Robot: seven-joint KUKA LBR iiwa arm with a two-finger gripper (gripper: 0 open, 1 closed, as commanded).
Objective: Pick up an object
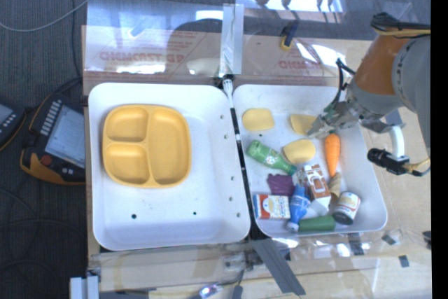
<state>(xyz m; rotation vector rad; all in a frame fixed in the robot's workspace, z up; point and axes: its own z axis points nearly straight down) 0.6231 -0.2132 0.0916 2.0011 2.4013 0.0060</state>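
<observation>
The fingers [323, 124] reach down into the right bin [374, 182] at its upper right; whether they are parted or closed cannot be told. A yellow wedge [302, 124] lies just to their left, touching or nearly so. An orange carrot [332, 154] lies just below them. The left bin [210, 213] holds a yellow divided plate [147, 145].

The grey arm [413, 73] enters from the right edge, its orange band [374, 66] sitting just above the wrist. It slants down and to the left, so the hand [329, 119] sits low at its end.
</observation>
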